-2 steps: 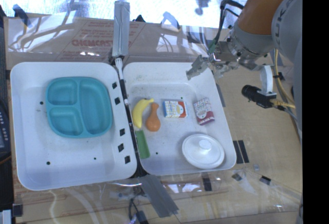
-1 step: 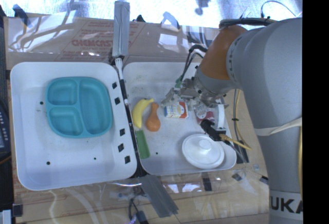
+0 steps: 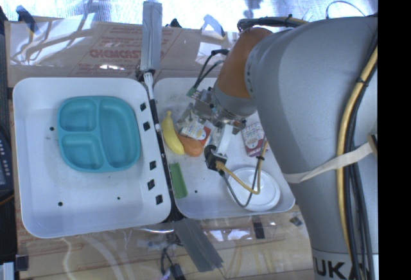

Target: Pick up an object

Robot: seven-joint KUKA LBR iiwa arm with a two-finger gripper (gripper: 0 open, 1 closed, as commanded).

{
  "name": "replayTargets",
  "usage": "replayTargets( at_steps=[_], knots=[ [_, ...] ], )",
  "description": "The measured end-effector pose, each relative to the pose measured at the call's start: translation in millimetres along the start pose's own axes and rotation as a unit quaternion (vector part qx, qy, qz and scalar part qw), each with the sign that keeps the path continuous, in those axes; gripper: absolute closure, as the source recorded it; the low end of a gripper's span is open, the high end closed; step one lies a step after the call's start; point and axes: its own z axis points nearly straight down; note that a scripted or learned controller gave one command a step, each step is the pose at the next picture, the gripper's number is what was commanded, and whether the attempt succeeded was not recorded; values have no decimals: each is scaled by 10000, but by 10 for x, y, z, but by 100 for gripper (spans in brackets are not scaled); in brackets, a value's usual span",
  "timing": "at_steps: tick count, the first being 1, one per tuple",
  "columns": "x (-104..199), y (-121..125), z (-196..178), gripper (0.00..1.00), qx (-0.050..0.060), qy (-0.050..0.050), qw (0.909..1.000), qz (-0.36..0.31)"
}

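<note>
On the tabletop [image 3: 77,250] 2 shallow white bins stand side by side, their inner walls touching. The left bin [image 3: 32,163] holds a teal plate [image 3: 99,133] with 3 compartments, lying flat a little toward the bin's far side. The right bin [image 3: 205,205] holds everything else. A yellow banana [image 3: 171,135] lies lengthwise near the bin's left wall, and an orange thing [image 3: 191,147], too blurred to name, sits just beside the banana's nearer end and seems to touch it. A crumpled pale wrapper [image 3: 192,129] lies just above the orange thing and is partly covered by the robot's tool. A green block [image 3: 178,180] lies along the left wall nearer the front, apart from the banana. A round white dish [image 3: 268,196] rests in the front right part of the bin, and a red-and-white packet [image 3: 253,137] lies beyond it, close to the arm. The grey arm [image 3: 308,99] reaches in from the right, its orange band above the wrist, and the gripper [image 3: 204,119] is low over the middle of the right bin, above the wrapper and the orange thing. I cannot tell whether the jaws are wide or narrow, nor whether anything sits between them. Behind both bins lies a brown cardboard sheet [image 3: 96,47] with red print.
</note>
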Motion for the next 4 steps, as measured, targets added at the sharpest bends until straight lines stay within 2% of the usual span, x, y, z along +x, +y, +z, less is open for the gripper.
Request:
replayTargets(
  at_steps=[1, 2, 3, 4],
  knots=[
    [-435, -389, -7, 0, -13, -1, 9880, -1544],
    [92, 51, -8, 0, -17, -6, 9791, -2034],
    [93, 43, -74, 100, 17, -9, 9787, -2054],
    [12, -277, -1153, 100, -21, -11, 9666, -2561]
  ],
)
